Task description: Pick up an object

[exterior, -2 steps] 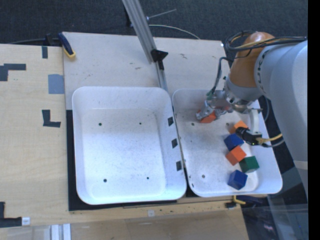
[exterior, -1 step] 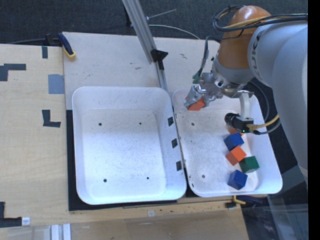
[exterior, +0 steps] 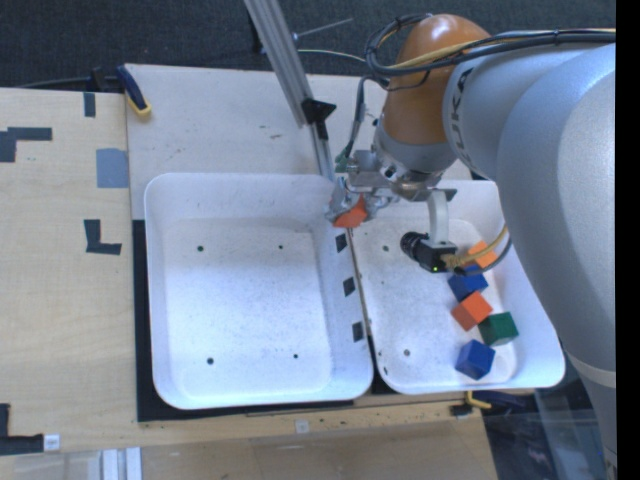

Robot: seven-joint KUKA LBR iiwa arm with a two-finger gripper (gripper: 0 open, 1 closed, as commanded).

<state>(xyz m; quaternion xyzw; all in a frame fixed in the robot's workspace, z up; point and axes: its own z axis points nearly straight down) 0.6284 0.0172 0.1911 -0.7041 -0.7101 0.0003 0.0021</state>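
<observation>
My gripper [exterior: 348, 204] hangs over the ridge between the two bins, near their far end. A small orange-red block [exterior: 349, 215] sits between its fingers, and the fingers are shut on it. In the right bin [exterior: 400, 363], several blocks lie along the right side: a blue block [exterior: 467, 284], an orange block [exterior: 472, 311], a green block [exterior: 499, 327] and a second blue block [exterior: 475, 358]. Another orange piece [exterior: 484, 254] peeks out just above them.
The left bin [exterior: 160, 298] lies beside the right one, with black marks along the shared ridge [exterior: 352, 288]. A slanted metal rail [exterior: 285, 58] rises behind the bins. A yellow-handled clamp [exterior: 135, 93] sits at the bench's far left corner.
</observation>
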